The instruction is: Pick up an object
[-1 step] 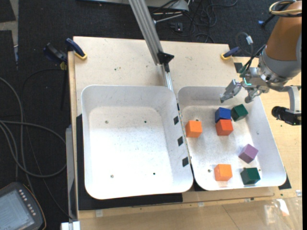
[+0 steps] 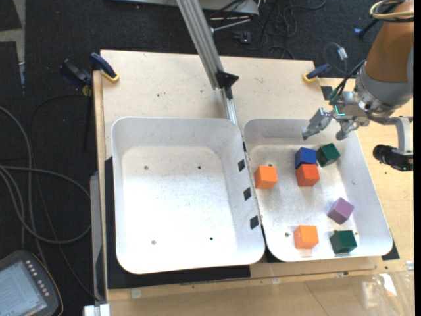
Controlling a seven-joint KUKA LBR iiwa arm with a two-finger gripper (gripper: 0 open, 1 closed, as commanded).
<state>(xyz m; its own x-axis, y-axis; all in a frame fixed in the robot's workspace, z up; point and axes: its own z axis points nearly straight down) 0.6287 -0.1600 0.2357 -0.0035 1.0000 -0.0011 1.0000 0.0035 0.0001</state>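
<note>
One fixed overhead camera looks slantwise down on both bins (image 2: 125, 176).

Smooth white plastic bins (image 2: 177, 196), pale wooden bench (image 2: 164, 84), matt blocks (image 2: 266, 176), possibly foam

Seven blocks (image 2: 307, 174) in the right bin (image 2: 375, 203) — left bin (image 2: 131, 176) touching alongside.

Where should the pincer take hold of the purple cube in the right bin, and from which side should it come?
Take the purple cube across two opposite side faces, coming straight down from above. It stands free: the dark green cube and orange cube nearby do not touch it. It sits turned at a slant to the right bin wall, so the pincer probably has to rotate to match its faces.
</note>
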